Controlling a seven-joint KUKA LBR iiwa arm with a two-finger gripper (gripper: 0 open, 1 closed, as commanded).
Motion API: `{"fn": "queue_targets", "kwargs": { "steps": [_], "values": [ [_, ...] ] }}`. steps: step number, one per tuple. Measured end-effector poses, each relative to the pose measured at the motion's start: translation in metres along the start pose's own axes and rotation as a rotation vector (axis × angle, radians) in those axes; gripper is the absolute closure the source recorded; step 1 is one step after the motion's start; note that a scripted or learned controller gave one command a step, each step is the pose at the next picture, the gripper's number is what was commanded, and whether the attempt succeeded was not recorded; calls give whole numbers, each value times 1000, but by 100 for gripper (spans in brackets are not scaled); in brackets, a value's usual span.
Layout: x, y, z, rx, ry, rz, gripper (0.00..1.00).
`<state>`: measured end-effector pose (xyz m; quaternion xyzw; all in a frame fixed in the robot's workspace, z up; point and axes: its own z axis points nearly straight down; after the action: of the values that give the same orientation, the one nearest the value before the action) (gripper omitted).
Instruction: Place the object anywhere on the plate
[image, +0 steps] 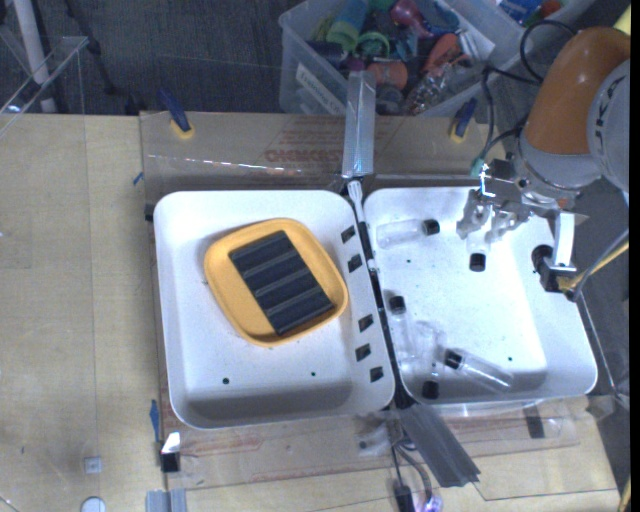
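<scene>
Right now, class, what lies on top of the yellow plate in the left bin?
A dark ribbed rectangular object lies on the yellow plate, tilted diagonally. The plate's centre beneath it is covered.

From my remote station, the arm (585, 95) presents a rounded orange band, glossy under the lights, bulging above the wrist. To its right I see a pale grey casing with part of a dark printed marking at the frame's edge. Below the band sits a silvery metal wrist assembly with small brackets and fittings, a tiny spot of green-blue light on its left side. Black cables loop over the top of the orange section and trail down beside it. The gripper (478, 240) hangs beneath as slim pale metal pieces, one ending in a small black tip. A white plate-like bracket shows at right.
</scene>
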<state>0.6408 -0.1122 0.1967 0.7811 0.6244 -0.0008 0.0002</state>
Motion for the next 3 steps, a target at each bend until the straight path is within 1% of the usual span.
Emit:
{"fn": "queue_targets", "kwargs": {
  "steps": [1,2,3],
  "values": [
    [0,0,0,0,0,0,0],
    [56,14,-75,-1,1,43,0],
    [63,11,-59,4,0,77,0]
  ]
}}
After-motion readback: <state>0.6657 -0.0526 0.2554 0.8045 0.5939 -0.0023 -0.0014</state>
